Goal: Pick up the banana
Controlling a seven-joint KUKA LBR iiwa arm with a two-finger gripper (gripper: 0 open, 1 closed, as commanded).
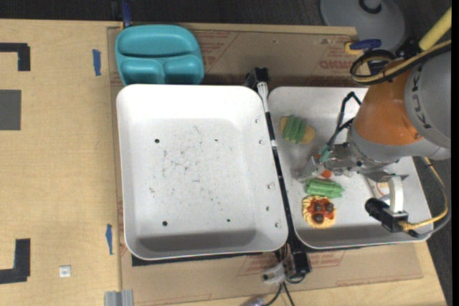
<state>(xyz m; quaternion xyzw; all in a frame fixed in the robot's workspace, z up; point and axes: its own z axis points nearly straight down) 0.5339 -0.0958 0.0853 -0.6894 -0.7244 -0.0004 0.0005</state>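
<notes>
If the banana (296, 129) is the short yellow-and-green piece, can't say for sure, it lies flat in the far-left part of the right bin (358, 240), close to the divide btw. the bins. Shape stubby, lumpy; green on left half, yellow on right; matte, plastic-looking. Not the long curved form expected, hence the doubt.

Gripper (331, 163) is low over the bin's middle, near and to the right of that piece, apart from it, not touching. Gripper state: can't tell, tip blurred and partly under the wrist. Nothing seen held.

Around the tip: a small red-and-teal bit (327, 172) just beside it. Nearer: a green elongated item (324, 188), ribbed look. Nearer still: a round yellow item w/ dark red blobs on top (319, 211), touching or almost touching the green one.

Arm (430, 111) grey, smooth, w/ orange band (384, 118), covers the bin's right part. Black and yellow cables (373, 62) loop at the far side.

Left bin (193, 93): white, shallow, rounded corners, floor scuffed w/ fine dark marks and a few dots. Teal tray (159, 54), glossy, w/ compartments, sits far of it. Both bins rest on cardboard (301, 39) over a pale wooden bench (50, 154) w/ blue tape marks (97, 62).
</notes>
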